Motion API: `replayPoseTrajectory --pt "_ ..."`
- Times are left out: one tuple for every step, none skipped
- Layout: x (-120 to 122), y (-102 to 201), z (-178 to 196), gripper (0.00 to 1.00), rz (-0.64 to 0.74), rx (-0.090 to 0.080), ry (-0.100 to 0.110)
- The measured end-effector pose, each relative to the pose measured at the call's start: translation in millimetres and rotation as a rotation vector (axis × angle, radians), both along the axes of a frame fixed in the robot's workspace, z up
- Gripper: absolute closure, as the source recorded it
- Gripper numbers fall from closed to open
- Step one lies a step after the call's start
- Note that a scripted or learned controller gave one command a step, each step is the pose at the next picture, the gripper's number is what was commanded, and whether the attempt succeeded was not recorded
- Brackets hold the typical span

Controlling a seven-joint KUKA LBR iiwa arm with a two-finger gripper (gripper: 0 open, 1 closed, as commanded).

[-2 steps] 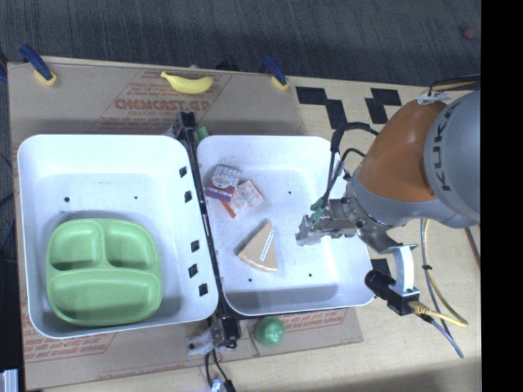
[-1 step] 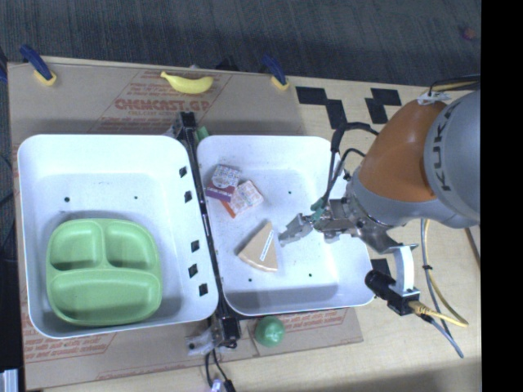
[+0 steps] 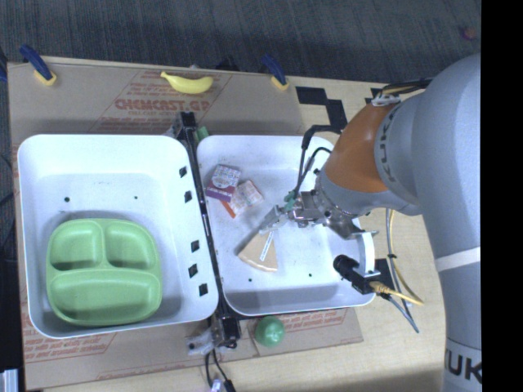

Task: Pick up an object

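In the right bin (image 3: 315, 288) lies a tan wedge-shaped slice (image 3: 261, 254) near the middle. Further back and to the left are a purple-and-white packet (image 3: 224, 178), a pinkish packet (image 3: 248, 193) and a small orange piece (image 3: 229, 207). My gripper (image 3: 265, 235) reaches in from the right, low over the bin. It is open, its thin fingers (image 3: 272, 220) spread just over the narrow top end of the wedge. Nothing is held between them.
A green divided plate (image 3: 102, 269) fills the front of the left bin (image 3: 98, 158). A yellow banana (image 3: 188, 81) lies on the cardboard behind the bins. A green ball (image 3: 268, 331) sits in front of the right bin. Blue clamps (image 3: 37, 64) hold the cardboard's back edge.
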State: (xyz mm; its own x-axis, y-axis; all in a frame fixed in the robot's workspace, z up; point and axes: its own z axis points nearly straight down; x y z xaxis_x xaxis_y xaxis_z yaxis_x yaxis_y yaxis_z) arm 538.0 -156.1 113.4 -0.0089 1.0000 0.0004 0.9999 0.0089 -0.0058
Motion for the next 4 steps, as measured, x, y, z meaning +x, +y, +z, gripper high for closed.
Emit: replayPoseTrajectory --pt "42 60 -22 0.0 0.0 0.0 -0.003" --pt "42 59 -12 1.0 0.002 0.001 -0.002" --pt "-3 60 133 1.0 -0.003 -0.002 -0.009" --pt "11 33 98 1.0 -0.004 0.0 -0.002"
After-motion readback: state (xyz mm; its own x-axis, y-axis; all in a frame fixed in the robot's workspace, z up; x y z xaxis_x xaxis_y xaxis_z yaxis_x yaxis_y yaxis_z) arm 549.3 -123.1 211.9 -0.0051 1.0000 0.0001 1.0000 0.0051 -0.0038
